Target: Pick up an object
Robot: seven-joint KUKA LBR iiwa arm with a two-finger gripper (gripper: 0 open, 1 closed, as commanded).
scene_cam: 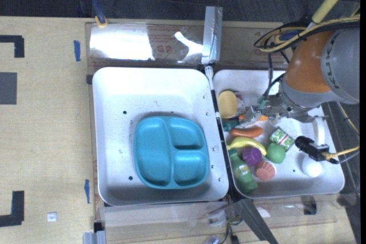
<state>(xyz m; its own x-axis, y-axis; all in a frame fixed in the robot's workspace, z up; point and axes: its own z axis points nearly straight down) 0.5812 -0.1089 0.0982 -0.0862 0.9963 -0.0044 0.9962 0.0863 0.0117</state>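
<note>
Two white bins sit side by side on the bench, and the left bin [114, 94] is the larger showing, well away to the left of the jaws. It carries a blue divided tray [170, 151] lying flat with three compartments. The right bin [329, 183] lies under the arm [326, 68], whose grey body and orange band come in from the right and cover the bin's upper right part. The gripper [264, 110] points left and down into this bin, over its upper middle; its tip is small and tangled with cables, so whether the jaws are apart or together cannot be told, and nothing can be seen between them.

Toys crowd the left half of the right bin. A yellow rounded toy [227, 103] lies to the left of the jaws, near the bin's left wall. An orange carrot-like piece [247, 132] lies just below the jaws, with a yellow banana [247, 146] below that. A purple piece [251, 155] touches the banana's lower edge. A green and white carton [281, 138] sits below and right of the jaws, touching a green round toy [275, 153]. A pink round piece [265, 170] and a dark green piece [243, 175], possibly a vegetable, lie farthest below, near the bin's front edge.
</note>
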